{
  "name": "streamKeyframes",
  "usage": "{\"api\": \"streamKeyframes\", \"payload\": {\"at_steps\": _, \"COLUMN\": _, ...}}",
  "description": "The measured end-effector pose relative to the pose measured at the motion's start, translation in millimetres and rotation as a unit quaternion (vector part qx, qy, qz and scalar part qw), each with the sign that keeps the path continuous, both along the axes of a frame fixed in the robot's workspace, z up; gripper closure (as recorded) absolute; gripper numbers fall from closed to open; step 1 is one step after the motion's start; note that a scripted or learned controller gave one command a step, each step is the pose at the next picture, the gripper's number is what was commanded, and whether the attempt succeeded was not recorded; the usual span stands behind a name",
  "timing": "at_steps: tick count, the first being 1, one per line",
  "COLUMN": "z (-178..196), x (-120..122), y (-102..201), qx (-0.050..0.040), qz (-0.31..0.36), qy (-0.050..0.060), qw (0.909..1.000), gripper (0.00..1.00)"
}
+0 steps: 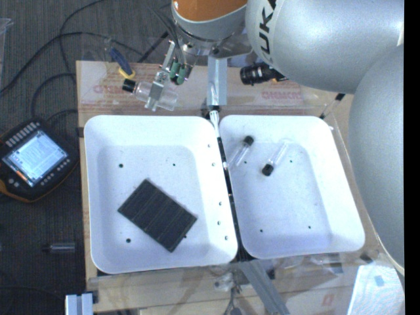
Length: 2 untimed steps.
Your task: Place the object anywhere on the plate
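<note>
Two clear little tubes with black caps lie in the right bin point(341, 195). One tube point(241, 151) is near the bin's left wall, and the other tube point(275, 158) is just beside it. The dark ridged plate point(157, 214) lies flat in the left bin point(98, 176). The gripper point(215, 107) hangs over the far end of the gap between the bins. I cannot tell how it is set.

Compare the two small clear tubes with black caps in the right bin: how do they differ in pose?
The left tube has its black cap at the upper end; the right tube has its cap at the lower end. The left tube lies by the bin's left wall; the right tube lies nearer the middle. Both are clear, slanted alike, and rest in the right bin.
</note>
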<state>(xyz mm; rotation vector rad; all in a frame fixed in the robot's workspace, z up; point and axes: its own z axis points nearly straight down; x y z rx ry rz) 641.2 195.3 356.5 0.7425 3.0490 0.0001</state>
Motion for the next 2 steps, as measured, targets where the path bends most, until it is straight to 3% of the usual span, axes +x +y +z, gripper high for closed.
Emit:
{"api": "streamKeyframes", "payload": {"at_steps": 1, "z": 65.6, "x": 19.0, "y": 32.6, "qx": -0.0001, "qz": 0.162, "qy": 0.000, "qw": 0.9867, "gripper": 1.00}}
{"api": "streamKeyframes", "payload": {"at_steps": 2, "z": 78.8, "x": 23.0, "y": 38.2, "qx": -0.0001, "qz": 0.472, "qy": -0.001, "qw": 0.8819, "gripper": 1.00}}
